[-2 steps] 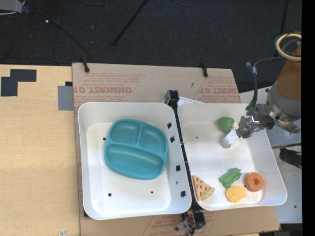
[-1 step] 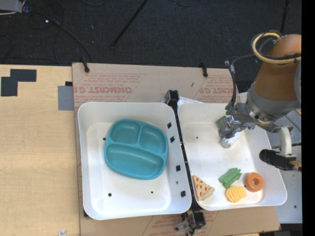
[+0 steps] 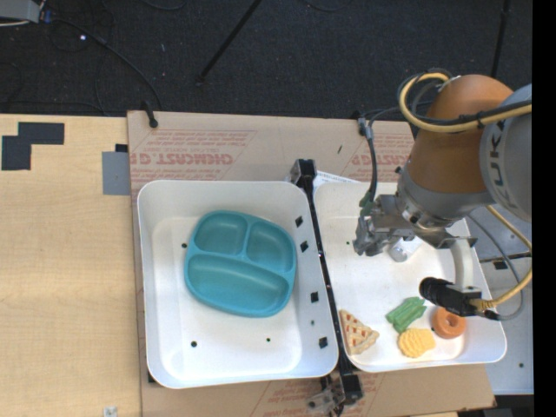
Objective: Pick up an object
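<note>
In the right white plastic bin (image 3: 486, 354), at its near edge, we count four small toy foods: green piece (image 3: 405, 312), orange ring (image 3: 449, 324), yellow lump (image 3: 416, 343), waffle wedge (image 3: 356, 331). We judge them light, rigid, best pinched across the middle. The gripper (image 3: 375, 237) hovers farther back; its state we cannot tell. One teal divided plate (image 3: 241, 262) lies left.

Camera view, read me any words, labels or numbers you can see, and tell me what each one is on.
"CHEMCRST, O" or similar, red print, upside down and blurry, on the cardboard behind the left bin.
Red print on the cardboard behind the right bin: too blurred to read.
Dark letters on the arm, maybe "UK": cut off.
</note>
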`<state>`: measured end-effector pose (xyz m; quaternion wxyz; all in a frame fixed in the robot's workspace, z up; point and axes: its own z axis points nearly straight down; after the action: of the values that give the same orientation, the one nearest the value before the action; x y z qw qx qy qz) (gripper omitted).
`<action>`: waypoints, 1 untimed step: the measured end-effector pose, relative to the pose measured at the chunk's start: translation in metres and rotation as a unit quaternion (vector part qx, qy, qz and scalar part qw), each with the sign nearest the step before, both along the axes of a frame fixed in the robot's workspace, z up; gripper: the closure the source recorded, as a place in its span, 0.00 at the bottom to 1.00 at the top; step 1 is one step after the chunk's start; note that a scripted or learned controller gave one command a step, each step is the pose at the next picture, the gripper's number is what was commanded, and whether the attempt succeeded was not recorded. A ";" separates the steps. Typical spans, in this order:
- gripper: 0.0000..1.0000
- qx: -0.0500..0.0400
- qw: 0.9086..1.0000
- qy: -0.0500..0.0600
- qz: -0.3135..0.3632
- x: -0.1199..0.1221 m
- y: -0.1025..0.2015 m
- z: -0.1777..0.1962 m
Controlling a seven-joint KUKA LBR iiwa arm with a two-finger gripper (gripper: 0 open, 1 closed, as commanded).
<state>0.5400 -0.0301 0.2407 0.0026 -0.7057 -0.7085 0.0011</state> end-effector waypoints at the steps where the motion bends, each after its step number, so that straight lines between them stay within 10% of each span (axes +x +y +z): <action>1: 1.00 0.000 1.000 0.000 0.000 -0.009 0.044 -0.010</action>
<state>0.5314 0.0141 0.2303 0.0024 -0.7058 -0.7084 0.0014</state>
